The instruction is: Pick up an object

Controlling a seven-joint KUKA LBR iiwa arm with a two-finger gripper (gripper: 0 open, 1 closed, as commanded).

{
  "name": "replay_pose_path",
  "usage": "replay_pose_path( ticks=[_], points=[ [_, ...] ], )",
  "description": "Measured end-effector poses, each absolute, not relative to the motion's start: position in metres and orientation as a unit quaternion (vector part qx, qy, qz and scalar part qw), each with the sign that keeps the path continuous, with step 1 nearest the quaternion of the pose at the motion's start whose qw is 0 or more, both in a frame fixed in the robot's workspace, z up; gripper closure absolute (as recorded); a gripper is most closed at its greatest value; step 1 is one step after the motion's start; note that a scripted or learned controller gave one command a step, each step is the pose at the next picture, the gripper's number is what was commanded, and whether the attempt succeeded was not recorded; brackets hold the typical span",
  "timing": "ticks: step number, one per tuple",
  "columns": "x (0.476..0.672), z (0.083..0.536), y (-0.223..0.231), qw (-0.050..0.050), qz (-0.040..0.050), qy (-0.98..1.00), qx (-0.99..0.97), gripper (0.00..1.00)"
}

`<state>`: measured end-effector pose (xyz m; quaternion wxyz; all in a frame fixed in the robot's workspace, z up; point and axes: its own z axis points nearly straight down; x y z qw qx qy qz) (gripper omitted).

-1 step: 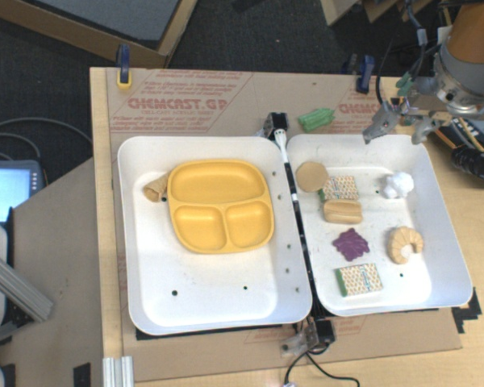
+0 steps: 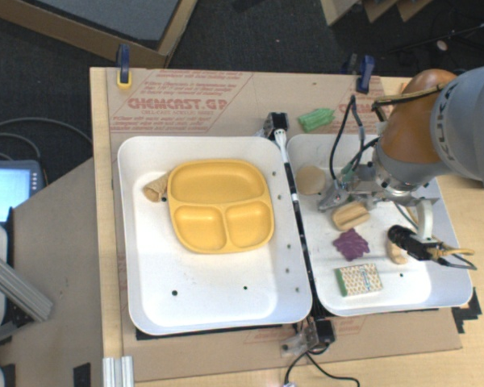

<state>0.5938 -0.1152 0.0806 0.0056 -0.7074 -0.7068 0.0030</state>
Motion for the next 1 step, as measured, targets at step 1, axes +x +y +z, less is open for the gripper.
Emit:
replay_pose_path(
  ticks=[1],
  points=[
    [0.5977, 0.0998, -0.1171, -0.001, -0.0009, -0.706, -0.708, 1.00]
  ],
)
